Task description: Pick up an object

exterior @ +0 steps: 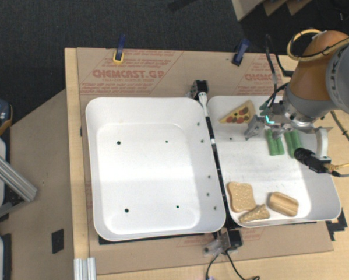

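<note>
My gripper (286, 134) hangs over the back of the right bin (320, 212), with the grey and orange arm coming in from the right. It is open, one finger (254, 127) to the left and the other to the right. Two green sticks (276, 143) lie side by side under it, between the fingers; whether the fingers touch them I cannot tell. A pizza slice (238, 114) lies in the bin's back left corner. At the front lie a slice of toast (241, 195), a bread roll (283, 203) and a small wedge of bread (256, 214).
The left bin (104, 115) sits beside the right one, their rims meeting along a black strip (212, 150). Both rest on a cardboard sheet (139, 69) held by blue clamps at the back. A black cable plug (307, 156) hangs off the wrist over the right bin.
</note>
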`<state>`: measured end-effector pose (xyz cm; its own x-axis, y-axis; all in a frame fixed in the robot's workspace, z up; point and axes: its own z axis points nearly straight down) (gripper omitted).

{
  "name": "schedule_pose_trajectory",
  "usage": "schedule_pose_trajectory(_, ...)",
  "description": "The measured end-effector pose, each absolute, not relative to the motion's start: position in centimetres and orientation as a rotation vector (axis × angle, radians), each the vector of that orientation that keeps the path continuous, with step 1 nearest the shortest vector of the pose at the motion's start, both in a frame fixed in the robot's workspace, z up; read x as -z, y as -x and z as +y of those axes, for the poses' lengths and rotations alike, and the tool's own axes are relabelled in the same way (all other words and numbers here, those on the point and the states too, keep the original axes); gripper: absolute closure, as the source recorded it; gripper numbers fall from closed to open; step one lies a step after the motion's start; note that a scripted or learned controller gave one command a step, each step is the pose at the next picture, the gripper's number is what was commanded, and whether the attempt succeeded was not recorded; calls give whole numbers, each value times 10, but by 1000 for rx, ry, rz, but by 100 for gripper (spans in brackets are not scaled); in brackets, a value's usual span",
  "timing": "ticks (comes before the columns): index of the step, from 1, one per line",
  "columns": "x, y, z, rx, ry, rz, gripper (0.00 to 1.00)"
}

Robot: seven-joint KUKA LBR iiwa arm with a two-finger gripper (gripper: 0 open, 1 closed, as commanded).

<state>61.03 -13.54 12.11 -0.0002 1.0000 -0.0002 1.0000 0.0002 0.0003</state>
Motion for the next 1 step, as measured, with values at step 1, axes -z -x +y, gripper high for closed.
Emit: schedule_pose_trajectory(1, -132, -611, -135, -3, -2219, 2220, 100)
